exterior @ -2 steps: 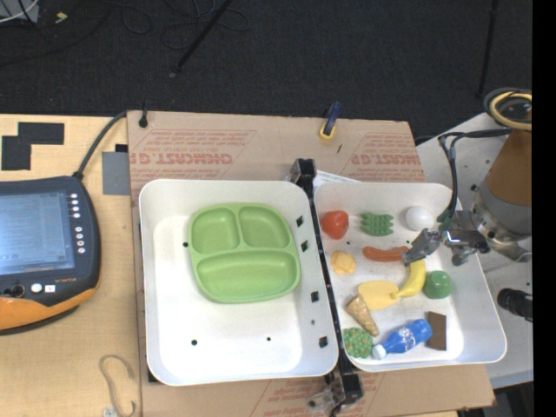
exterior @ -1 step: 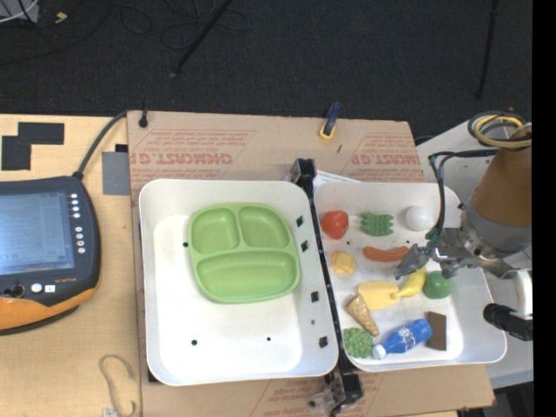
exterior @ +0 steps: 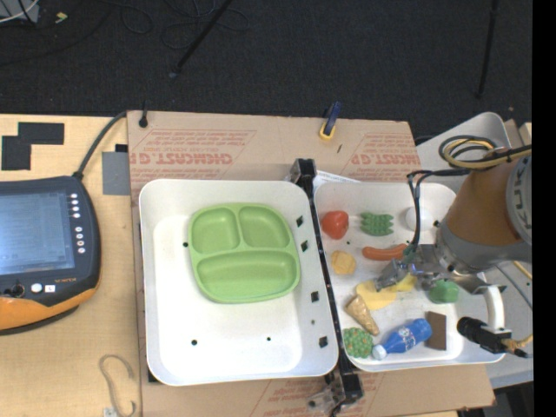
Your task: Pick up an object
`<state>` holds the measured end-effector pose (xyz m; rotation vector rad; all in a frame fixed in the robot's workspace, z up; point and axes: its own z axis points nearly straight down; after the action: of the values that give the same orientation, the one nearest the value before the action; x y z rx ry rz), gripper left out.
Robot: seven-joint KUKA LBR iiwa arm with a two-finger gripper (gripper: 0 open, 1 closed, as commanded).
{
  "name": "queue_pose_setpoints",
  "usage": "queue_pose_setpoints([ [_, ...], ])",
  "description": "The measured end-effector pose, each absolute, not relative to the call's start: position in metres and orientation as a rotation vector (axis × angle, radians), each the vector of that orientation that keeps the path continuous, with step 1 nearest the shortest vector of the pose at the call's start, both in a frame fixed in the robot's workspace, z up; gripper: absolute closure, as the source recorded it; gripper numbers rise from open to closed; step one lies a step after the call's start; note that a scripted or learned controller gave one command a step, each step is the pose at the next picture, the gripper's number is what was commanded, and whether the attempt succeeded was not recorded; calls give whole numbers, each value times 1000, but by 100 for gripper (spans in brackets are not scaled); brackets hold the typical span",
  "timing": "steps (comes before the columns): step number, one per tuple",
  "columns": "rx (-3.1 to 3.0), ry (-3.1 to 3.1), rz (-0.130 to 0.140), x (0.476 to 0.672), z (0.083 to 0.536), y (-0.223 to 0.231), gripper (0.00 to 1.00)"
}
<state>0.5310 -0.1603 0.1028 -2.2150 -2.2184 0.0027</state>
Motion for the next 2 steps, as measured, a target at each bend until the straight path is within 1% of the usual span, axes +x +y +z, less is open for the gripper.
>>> queue_pose_setpoints([
  [1,-2224,-2217,0,532,89,-160,0],
  [2,-2230,-2209,-5,532,100,-161,100],
])
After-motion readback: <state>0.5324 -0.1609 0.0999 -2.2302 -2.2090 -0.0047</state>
